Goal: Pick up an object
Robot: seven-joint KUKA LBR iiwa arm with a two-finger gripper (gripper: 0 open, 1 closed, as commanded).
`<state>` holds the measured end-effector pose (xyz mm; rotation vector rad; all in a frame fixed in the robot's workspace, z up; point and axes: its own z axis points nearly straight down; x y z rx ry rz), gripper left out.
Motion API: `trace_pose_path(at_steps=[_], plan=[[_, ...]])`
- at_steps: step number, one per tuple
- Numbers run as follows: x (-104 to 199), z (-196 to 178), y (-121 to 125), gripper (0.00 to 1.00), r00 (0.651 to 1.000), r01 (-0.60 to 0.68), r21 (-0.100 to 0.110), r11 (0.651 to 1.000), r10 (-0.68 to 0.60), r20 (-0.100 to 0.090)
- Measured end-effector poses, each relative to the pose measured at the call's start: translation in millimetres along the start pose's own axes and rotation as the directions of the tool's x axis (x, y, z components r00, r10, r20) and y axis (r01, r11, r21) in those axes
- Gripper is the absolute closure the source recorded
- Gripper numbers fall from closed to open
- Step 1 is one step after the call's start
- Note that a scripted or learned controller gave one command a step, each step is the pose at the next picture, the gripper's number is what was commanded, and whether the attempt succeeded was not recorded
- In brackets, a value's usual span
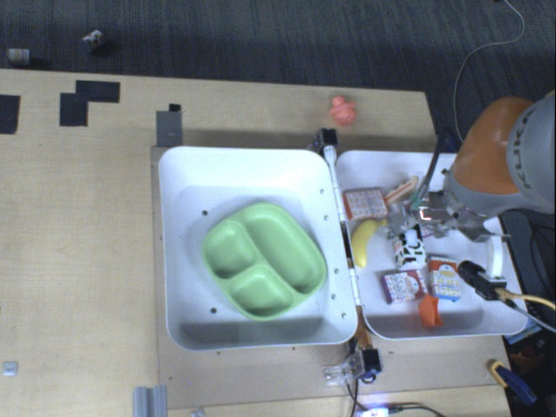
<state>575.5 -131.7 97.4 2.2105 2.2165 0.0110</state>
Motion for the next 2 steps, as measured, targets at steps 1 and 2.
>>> trace_pose_path(at_steps=[1, 2], plan=[[0.3, -10.7, 1.2, 1.00, 1.000, 0.000, -0.003, 1.000, 0.000, 0.000], [41.6, -112.8, -43.6, 1.00, 1.000, 0.002, 0.008, 1.000, -0.002, -0.003]])
